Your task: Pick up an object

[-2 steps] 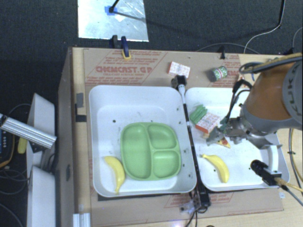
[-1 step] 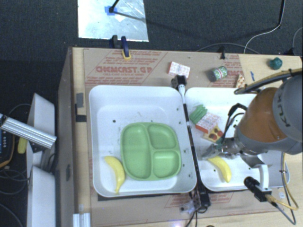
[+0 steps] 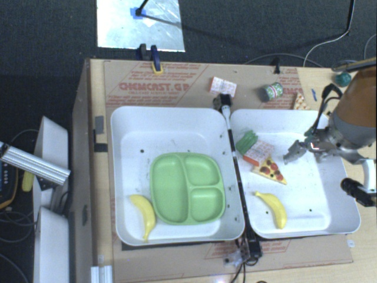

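Observation:
In the right bin [image 3: 336, 217] lie a toy pizza slice [image 3: 270, 170], a yellow banana [image 3: 274, 209], a green ridged piece [image 3: 246, 141] and a red-and-white card [image 3: 258, 153]. My gripper [image 3: 294, 153] hangs over the right bin's middle, just right of the pizza slice and the card, pointing down and left. I see nothing in its grasp. The left bin [image 3: 126, 134] holds a green divided plate [image 3: 188, 187] and a second banana [image 3: 144, 215] beside the plate's lower left.
A ridge [image 3: 231, 158] divides the two bins. On the cardboard behind them sit a small green can [image 3: 273, 91], a paper tag [image 3: 223, 86] and a waffle-patterned piece [image 3: 299, 101]. The arm's body [image 3: 359, 117] fills the right bin's far right side.

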